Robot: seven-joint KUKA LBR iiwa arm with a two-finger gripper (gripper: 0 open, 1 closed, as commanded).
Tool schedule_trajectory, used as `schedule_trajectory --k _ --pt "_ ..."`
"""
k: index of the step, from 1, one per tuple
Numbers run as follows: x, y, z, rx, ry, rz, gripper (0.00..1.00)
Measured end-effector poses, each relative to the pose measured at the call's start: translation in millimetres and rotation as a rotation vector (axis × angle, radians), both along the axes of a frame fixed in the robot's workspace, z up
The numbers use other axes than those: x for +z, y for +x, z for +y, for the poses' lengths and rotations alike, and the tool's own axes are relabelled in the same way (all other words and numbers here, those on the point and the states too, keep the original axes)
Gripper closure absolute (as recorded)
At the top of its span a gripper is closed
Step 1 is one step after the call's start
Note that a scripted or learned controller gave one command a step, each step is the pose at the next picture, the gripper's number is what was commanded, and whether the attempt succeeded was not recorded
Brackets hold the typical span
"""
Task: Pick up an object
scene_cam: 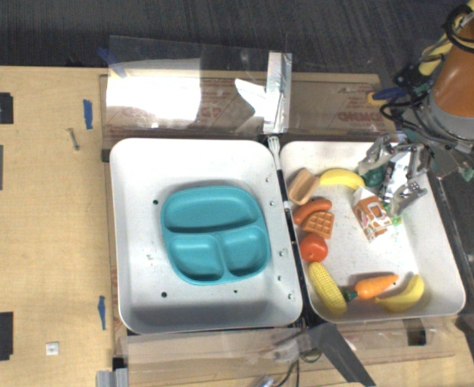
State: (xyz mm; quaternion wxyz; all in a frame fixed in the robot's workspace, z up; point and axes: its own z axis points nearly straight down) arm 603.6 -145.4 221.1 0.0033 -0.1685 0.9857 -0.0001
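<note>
Over right bin (438, 240) | gripper (400, 185) low by back wall, beside carton (373, 217) | fingers look parted, nothing between them, glare makes this unsure | step: approach | next: centre on carton, descend, close

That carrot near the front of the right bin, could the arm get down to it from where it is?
Probably yes. The carrot lies uncovered, resting against a yellow banana and close to the corn. The gripper hangs over the same bin's far side, with nothing standing between them.
</note>
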Motion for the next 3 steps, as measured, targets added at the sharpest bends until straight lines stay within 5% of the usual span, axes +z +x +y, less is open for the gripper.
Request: schedule_trajectory --k 1,2,3 --pt "-124 -26 16 -0.233 0.0 -0.004 0.0" --pt "-133 -22 3 -0.259 0.002 -0.002 0.0" --pt "-133 -38 13 -0.429 0.001 0.0 0.0"
